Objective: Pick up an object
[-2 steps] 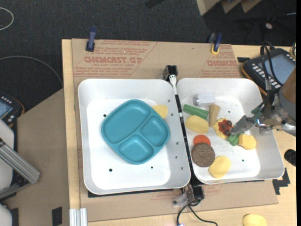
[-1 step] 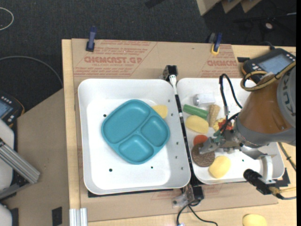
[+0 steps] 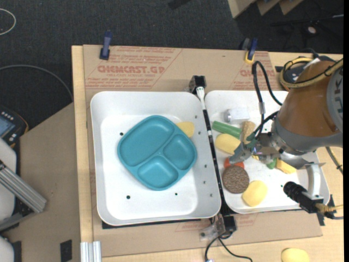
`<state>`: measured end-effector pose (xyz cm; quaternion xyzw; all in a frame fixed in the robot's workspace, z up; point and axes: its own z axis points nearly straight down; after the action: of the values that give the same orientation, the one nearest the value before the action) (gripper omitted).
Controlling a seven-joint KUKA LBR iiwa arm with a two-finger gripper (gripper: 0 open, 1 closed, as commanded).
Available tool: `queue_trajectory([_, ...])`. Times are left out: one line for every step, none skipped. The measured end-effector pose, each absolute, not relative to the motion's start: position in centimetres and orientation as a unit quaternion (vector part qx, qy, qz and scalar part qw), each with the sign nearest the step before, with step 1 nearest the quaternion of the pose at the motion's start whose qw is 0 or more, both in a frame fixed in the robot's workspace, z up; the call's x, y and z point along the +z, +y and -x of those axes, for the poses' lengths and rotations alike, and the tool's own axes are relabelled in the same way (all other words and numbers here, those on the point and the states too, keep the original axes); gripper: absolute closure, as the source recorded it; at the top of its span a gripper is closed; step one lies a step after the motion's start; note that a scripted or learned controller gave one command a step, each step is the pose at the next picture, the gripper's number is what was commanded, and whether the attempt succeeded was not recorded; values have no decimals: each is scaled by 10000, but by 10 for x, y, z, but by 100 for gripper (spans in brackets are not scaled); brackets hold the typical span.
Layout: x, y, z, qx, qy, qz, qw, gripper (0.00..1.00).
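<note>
My gripper point(image 3: 255, 148) hangs low over the middle of the right bin point(image 3: 272, 203), below the grey and orange arm point(image 3: 308, 111) that reaches in from the right. Directly around it lie a yellow lemon-like piece point(image 3: 227, 143), a green piece point(image 3: 224, 127), a beige piece point(image 3: 248, 129) and a small orange-red piece point(image 3: 235, 160). A brown round disc point(image 3: 235, 179) and a second yellow piece point(image 3: 254, 193) sit nearer the front. Nothing is visibly held.
The left bin point(image 3: 109, 146) holds a blue divided plate point(image 3: 157, 152) with a small yellow piece point(image 3: 185, 128) at its upper right edge. A small white object point(image 3: 229, 114) lies at the back of the right bin. A yellow sliver point(image 3: 286, 167) shows beside the wrist.
</note>
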<state>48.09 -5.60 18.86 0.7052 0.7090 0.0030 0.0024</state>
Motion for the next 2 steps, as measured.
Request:
queue_trajectory([184, -13, -479, 6, 7087, -7055, -13, 0])
queue_trajectory([195, -16, -480, 8, 7072, -7070, 9, 100])
